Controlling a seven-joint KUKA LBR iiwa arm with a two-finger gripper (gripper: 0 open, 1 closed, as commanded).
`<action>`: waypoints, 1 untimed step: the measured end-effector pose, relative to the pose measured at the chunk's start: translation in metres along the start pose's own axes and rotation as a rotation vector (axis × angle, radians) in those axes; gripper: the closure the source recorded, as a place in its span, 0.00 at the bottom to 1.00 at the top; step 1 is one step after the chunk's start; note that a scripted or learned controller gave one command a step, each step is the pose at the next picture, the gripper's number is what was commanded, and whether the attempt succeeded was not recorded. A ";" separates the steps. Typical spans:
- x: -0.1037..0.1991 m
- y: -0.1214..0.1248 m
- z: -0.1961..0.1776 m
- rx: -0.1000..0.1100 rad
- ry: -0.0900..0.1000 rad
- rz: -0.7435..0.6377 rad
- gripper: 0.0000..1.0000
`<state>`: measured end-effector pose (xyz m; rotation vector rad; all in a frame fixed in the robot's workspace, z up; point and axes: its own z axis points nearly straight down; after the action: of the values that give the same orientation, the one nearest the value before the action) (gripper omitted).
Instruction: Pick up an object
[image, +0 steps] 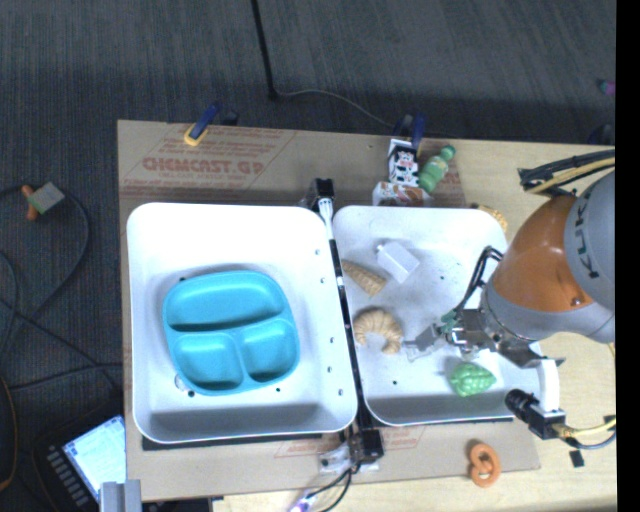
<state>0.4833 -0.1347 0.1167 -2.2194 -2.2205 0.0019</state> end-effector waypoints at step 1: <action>0.022 0.000 0.006 0.000 0.000 0.000 0.00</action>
<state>0.4833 -0.1124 0.1111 -2.2199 -2.2202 0.0024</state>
